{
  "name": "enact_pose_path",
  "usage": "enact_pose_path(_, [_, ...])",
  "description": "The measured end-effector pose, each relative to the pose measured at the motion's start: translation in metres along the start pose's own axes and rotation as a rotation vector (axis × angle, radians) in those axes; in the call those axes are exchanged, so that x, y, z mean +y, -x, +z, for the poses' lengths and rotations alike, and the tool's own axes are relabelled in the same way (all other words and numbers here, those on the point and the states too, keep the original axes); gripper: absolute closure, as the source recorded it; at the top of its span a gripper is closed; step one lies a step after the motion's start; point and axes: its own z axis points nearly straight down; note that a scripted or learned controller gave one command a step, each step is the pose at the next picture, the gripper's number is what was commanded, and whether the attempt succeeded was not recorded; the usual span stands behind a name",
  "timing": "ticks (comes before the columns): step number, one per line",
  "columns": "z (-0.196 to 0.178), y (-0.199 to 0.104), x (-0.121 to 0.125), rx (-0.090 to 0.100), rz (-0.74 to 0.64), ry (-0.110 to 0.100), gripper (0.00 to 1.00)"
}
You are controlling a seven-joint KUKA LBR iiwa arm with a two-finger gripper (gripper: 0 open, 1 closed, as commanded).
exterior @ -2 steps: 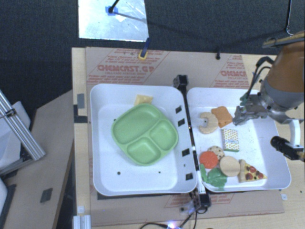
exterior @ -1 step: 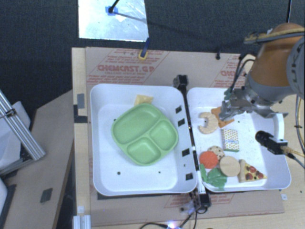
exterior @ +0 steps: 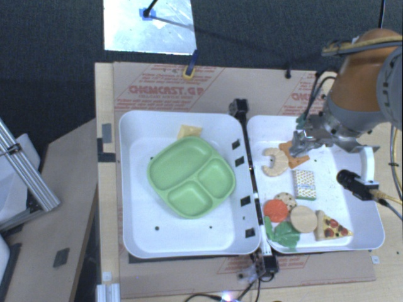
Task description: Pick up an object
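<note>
Gripper (exterior: 301, 140) fingers cannot be told as open or shut; its tip is lowered onto an orange wedge-shaped toy piece (exterior: 296, 156) in the right white bin (exterior: 368, 222). Nearest are seen one pizza-slice toy (exterior: 330, 226), one green leafy toy (exterior: 283, 234) and one tan round disc (exterior: 303, 219). Farther lies one beige crescent-shaped pastry toy (exterior: 274, 162). One light-green divided plastic plate (exterior: 191, 176) is held in the left white bin (exterior: 135, 231). The grey arm (exterior: 359, 93) is reached in from the right, bent downward.
</note>
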Motion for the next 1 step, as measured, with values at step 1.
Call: enact_pose_path(1, [0.0063, 0.0040, -0.0192, 0.000, 0.006, -0.003, 1.00])
